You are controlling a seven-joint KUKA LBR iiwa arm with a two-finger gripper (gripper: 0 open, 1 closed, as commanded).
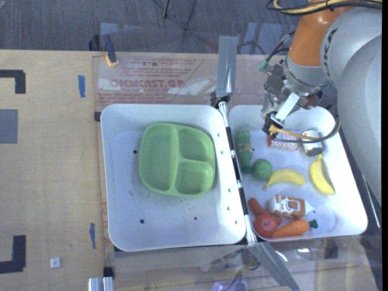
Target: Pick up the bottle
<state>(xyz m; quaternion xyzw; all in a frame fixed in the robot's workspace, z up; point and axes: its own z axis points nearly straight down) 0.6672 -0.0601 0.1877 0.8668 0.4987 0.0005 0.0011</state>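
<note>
In the right-hand shallow white bin (347,206), beyond the white-and-orange carton (290,206), I am watching the small green plastic bottle (244,147) lying along the left wall, long axis front-to-back. The two-finger gripper (270,127) is hovering just to its right and slightly farther back; I cannot tell its grip state.

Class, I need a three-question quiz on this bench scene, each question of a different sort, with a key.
1. True or false: the green divided plate lies in the right bin.
2. How many bananas are in the right bin? A one, B two, C three.
3. The gripper hangs over the ____ bin.

Key: 1 false, it lies in the left bin. 2 B, one banana and another. 3 right.
</note>
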